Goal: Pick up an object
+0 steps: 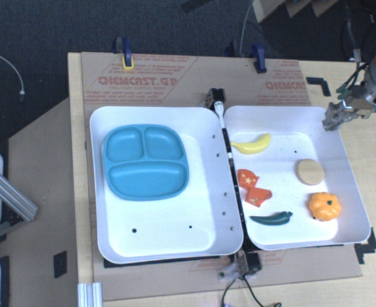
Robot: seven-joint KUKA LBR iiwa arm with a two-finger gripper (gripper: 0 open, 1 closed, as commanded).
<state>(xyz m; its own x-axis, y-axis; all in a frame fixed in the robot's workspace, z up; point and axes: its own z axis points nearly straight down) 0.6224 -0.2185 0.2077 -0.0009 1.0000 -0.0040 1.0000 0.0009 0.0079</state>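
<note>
Gripper (336, 116) hovering over right bin's (348, 171) far-right rim, finger state indiscernible; banana (252, 144), pumpkin (324, 206) lying inside.

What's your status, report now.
Gripper over right bin's far right corner, nothing seen held. Banana, pumpkin, pepper lying loose. Path clear.

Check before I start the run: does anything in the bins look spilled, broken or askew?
Nothing stands out. The blue divided plate lies flat in the left bin; the banana, red pieces, green pepper, pumpkin and tan disc lie apart.
</note>
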